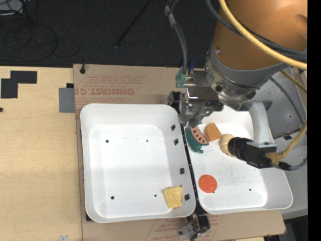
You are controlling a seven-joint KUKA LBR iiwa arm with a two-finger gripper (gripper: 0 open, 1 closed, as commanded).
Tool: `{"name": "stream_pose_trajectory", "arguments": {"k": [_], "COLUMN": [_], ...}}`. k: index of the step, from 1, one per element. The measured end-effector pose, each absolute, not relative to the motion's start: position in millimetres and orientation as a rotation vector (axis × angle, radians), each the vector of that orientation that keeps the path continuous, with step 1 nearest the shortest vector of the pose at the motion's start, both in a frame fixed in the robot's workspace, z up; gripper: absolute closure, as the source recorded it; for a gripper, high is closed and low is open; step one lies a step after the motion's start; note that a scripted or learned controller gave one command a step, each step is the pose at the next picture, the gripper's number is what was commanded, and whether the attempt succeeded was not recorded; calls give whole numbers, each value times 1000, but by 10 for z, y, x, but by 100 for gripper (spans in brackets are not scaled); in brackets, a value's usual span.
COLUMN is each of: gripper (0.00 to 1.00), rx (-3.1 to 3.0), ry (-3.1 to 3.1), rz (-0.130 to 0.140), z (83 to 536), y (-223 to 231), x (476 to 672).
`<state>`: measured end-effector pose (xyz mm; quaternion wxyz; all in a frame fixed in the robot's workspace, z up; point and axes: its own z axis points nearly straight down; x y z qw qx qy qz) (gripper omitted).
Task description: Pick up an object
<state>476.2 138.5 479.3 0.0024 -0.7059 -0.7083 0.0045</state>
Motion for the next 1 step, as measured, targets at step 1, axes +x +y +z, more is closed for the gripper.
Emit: {"name": "stream_pose_trajectory", "arguments": {"k": [1], "gripper": [100], "rx": [-2214], "ry": [-2217], "rz": [27], "z": [3471], "y": [1542], "x": [4736]}}
